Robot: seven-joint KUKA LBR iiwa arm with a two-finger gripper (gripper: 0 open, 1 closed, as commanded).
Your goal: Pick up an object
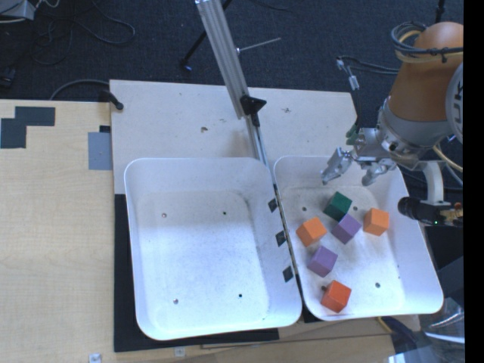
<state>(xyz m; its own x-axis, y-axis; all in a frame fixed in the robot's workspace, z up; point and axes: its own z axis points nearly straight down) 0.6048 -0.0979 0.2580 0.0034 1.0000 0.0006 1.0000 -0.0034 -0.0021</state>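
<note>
In the right bin (423, 278) lie several small blocks: a green one (338, 204), two purple ones (347, 228) (323, 260), and three orange ones (311, 231) (376, 221) (336, 296). My gripper (354, 173) hangs over the far part of that bin, above and just behind the green block. Its two fingers stand apart, open, and nothing sits between them.
The left bin (136, 203) sits beside the right one, with black clips along the shared rim. A slanted metal rail (227, 59) rises behind the bins. The grey and orange arm (423, 74) fills the upper right.
</note>
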